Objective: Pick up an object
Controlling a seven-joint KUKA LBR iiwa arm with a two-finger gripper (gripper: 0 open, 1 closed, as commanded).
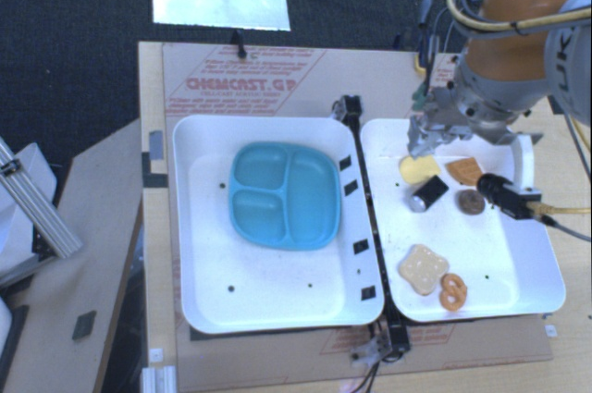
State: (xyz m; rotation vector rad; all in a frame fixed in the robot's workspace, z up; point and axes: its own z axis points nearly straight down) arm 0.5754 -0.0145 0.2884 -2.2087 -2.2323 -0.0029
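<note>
Lying nearest in the right bin (546,285) are a pretzel (452,290) and a cracker (423,268); farther back, the jaws (421,144) hang right over a yellow piece (418,168), grip unclear. A blue plate (283,195) fills the left bin (199,225).

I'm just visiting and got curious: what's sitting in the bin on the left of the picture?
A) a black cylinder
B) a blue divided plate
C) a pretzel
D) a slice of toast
B: the blue divided plate lies alone in the left bin.
</note>
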